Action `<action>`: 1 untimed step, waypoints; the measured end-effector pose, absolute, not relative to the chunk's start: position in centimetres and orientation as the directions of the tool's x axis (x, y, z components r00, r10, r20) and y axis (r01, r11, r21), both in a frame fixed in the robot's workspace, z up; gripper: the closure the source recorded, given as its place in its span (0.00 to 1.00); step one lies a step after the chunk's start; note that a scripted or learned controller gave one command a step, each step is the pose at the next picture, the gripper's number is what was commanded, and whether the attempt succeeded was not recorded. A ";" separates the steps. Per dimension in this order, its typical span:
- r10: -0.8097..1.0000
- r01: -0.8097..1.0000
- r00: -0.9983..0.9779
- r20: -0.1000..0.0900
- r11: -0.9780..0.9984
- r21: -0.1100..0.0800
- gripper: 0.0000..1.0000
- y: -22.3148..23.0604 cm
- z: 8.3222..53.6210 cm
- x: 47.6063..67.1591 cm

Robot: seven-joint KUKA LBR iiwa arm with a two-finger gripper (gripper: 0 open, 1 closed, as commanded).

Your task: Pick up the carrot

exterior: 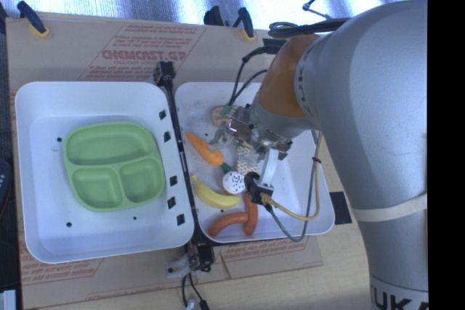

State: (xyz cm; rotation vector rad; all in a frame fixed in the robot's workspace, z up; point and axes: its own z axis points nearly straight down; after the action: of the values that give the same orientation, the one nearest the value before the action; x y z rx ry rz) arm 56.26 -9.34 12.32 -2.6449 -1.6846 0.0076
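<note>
Two white bins side by side on cardboard-covered tabletop. Left bin w/ green divided tray lying flat, three compartments. Right bin w/ the food items. Carrot lying at a slant in upper-left part of right bin, near the divider betw. bins, orange w/ green tip at lower-right end. Below it, banana, yellow, curved. Below that, a reddish sausage near front wall. Small white round thing w/ dots betw. carrot tip and sausage, just above banana's right end. Grey arm w/ orange band reaching in from right, over right bin. Claw hanging low just right of carrot, near its green tip; contact w/ carrot not clear. Claw state: cannot tell, too cluttered w/ cables and fittings. Nothing seen gripped.
</note>
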 end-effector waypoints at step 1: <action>0.792 0.791 0.611 0.014 -0.611 0.016 0.00 -9.2 10.1 55.8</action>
State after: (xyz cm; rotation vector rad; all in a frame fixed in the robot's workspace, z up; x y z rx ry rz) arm 55.85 -9.24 10.10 -2.8266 -1.3889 -0.0302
